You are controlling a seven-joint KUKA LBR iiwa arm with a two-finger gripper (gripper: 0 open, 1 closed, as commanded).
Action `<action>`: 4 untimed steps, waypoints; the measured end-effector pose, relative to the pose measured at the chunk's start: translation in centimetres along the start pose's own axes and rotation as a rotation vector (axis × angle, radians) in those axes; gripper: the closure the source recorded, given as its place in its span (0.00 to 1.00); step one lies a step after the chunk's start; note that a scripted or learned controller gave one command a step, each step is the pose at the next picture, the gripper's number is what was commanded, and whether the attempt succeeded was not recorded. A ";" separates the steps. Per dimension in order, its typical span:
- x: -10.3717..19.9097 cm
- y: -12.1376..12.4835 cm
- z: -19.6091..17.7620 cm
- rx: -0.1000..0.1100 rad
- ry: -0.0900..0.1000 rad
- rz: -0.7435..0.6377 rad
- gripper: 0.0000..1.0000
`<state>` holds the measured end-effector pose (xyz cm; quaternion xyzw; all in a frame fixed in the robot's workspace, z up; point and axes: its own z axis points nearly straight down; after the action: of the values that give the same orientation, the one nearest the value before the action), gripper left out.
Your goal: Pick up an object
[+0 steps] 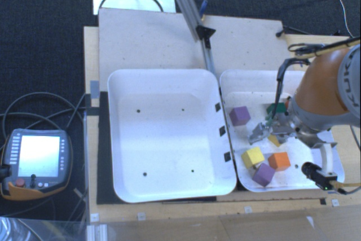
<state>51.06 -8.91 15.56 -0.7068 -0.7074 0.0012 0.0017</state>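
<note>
Here the pincer (265,131) is low in the right bin (237,83), mid-reach; whether it is clenched I cannot tell. Nearest lies a small yellow block (274,140), toward the surface's front-right corner; next, closing squarely on it.

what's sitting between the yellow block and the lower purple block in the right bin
Nothing: in the camera view the yellow block and lower purple block sit almost touching, corner to corner, orange block beside them.

Probably a robotics lab: a teach pendant (35,163) with trailing cables sits beside a bench (169,36) on dark carpet.
</note>
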 end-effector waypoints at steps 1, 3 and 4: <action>-0.7 -0.5 4.6 -0.002 0.000 0.000 0.00; -0.7 -0.3 5.4 -0.008 -0.001 -0.002 1.00; -0.5 0.3 1.0 -0.010 -0.002 -0.004 1.00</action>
<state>51.39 -9.41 14.56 -0.7054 -0.7088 -0.0019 -0.0026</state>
